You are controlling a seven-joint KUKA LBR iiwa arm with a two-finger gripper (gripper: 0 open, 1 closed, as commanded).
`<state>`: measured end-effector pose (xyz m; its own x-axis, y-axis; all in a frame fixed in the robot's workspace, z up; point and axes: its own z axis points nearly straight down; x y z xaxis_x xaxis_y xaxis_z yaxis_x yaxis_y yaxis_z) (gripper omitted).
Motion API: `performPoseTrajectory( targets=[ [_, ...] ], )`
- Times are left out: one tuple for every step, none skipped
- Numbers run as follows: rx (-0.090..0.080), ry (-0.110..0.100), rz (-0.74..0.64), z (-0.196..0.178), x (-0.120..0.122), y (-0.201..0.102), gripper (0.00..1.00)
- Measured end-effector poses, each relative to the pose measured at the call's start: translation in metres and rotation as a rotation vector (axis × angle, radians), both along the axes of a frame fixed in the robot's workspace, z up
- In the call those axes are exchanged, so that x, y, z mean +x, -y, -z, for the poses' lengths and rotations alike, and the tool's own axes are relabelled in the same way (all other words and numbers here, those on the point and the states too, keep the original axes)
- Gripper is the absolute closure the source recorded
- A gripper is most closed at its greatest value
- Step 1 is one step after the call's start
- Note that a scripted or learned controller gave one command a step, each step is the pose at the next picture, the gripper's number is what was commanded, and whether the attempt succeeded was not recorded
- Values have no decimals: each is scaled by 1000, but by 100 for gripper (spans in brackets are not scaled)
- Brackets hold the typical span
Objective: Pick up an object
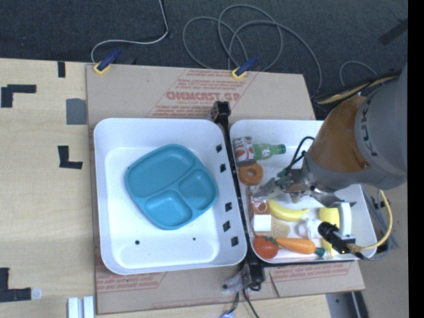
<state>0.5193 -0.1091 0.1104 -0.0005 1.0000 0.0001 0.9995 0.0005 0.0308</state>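
Observation:
The right bin [278,123] holds several toy foods. A green bottle [262,152] lies at its back left, with a brown donut [250,173] just below it. Further forward are a yellow banana [288,211], a tan bread slice [281,228], an orange carrot [296,245] and a red tomato [265,247]. A yellow block [329,215] lies to the right of the banana. My gripper [268,189] reaches in from the right and hangs low between the donut and the banana. The arm's orange band [338,144] covers the bin's right part.
The left bin [112,177] holds a blue divided plate [172,185]. A black divider [228,177] runs between the two bins. Both bins stand on a cardboard sheet [199,91], with cables [245,32] lying behind it.

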Motion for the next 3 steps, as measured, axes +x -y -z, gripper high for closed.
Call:
performPoseTrajectory(
  targets=[
    [-1,3,1,1,-1,-1,0],
    [-1,4,0,1,-1,-1,0],
    [-8,17,5,1,-21,-12,0]
  ],
)
